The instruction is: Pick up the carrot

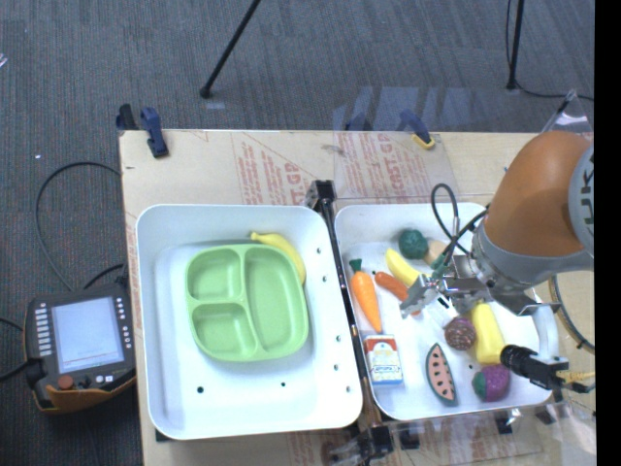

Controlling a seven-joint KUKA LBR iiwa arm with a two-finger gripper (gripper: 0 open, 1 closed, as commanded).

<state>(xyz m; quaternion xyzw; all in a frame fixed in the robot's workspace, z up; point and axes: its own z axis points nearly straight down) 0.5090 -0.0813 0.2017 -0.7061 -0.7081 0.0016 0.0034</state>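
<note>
The carrot (366, 299), orange with a green top, lies at the left side of the right bin (388, 223), pointing toward the front. My gripper (419, 297) hovers just to its right, over the bin's middle, near a small red-orange piece (391, 284) and a yellow piece (401, 266). Nothing shows between the fingers.
The left bin (160, 250) holds a green divided plate (247, 302) and a banana (281, 249). Around the gripper in the right bin lie a dark green vegetable (412, 243), a small carton (384, 358), a watermelon slice (441, 373), a brown ball (460, 333), a yellow corn (487, 332) and purple fruit (493, 382).
</note>
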